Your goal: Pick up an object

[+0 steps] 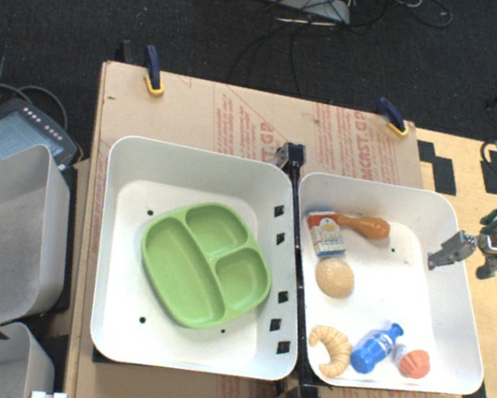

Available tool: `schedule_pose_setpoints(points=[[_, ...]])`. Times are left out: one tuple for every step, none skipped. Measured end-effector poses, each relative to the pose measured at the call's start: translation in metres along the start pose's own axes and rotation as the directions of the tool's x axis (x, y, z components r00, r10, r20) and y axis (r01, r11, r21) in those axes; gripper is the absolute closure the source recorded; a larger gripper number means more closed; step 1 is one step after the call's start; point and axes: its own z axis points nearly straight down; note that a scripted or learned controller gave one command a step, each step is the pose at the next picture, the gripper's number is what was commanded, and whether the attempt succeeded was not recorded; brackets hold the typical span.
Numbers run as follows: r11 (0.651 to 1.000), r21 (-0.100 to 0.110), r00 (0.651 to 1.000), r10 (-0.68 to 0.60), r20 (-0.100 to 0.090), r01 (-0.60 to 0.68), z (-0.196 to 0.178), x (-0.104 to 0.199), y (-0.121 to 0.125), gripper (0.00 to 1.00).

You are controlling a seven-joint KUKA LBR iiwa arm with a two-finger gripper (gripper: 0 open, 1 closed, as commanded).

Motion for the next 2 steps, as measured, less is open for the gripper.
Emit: schedule_pose_setpoints(points=[[1.0,-0.011,1.0,-0.003,0.003,0.003,-0.006,0.001,0.002,0.0],[1.0,-0.007,1.0,-0.002,0.002,0.002,0.04,0.0,0.009,0.0]])
